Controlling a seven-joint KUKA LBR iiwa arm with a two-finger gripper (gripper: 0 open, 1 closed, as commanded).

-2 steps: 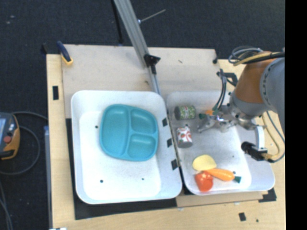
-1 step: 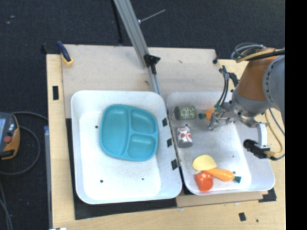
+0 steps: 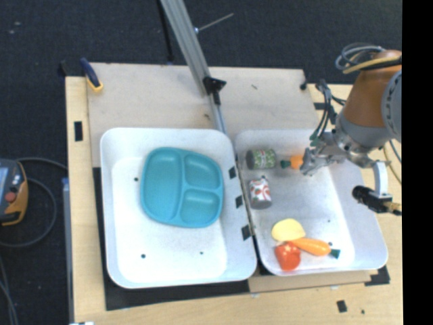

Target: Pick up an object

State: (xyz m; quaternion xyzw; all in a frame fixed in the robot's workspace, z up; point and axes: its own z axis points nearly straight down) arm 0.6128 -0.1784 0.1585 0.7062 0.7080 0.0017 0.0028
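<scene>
While the grey arm (image 3: 369,110) with its orange band reaches in over the right bin (image 3: 358,242), its gripper (image 3: 308,164) hangs low near the bin's far edge. I cannot tell whether the jaws are apart or together. Just beside the gripper sits a small orange thing (image 3: 295,161), and next to that a round green can (image 3: 261,158) lies on its side. A shiny silver and red can (image 3: 260,191) lies near the bin's left wall. Close to the near edge sit a smooth yellow lump (image 3: 287,229), a red tomato-like toy (image 3: 287,256) and a long orange carrot (image 3: 312,246). A blue plastic plate (image 3: 183,186) with three dips rests in the left bin (image 3: 122,249).
</scene>
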